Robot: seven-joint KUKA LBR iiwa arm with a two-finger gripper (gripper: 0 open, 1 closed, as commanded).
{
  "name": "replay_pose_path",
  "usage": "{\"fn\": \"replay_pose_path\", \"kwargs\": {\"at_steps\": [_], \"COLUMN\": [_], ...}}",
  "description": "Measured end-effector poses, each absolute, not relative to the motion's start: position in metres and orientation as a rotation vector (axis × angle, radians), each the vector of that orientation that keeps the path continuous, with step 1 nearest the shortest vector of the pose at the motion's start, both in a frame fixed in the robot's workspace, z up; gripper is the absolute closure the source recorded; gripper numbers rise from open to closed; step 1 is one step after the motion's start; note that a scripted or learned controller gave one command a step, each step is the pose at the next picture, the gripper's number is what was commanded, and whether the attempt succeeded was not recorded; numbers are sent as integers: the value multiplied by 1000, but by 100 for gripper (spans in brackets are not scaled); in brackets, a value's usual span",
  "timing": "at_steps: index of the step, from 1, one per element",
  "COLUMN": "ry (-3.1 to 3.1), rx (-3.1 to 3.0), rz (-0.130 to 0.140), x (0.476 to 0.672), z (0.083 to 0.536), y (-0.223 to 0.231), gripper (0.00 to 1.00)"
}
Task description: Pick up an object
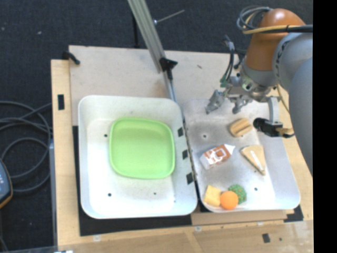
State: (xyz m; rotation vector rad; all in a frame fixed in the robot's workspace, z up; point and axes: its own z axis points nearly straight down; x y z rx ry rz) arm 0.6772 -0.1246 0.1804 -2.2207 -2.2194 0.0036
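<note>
The gripper (225,103) hangs with its fingers spread and nothing between them over the back of the right bin (284,194) — a staging pose, apparently — while the nearest candidate, a tan bread-like piece (240,126), lies just beside it on the bin floor.

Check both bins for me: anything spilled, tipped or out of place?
Nothing stands out. The green plate lies flat in the left bin. In the right bin, the small items lie apart or clustered at the front edge, none spilled over. The pincer hovers open at its back edge.
</note>
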Motion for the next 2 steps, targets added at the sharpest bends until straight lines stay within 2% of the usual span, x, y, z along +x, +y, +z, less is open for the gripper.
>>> {"fn": "replay_pose_path", "kwargs": {"at_steps": [2], "ry": [-2221], "rx": [-2221], "rz": [3], "x": [675], "z": [99], "y": [-121], "gripper": [0]}}
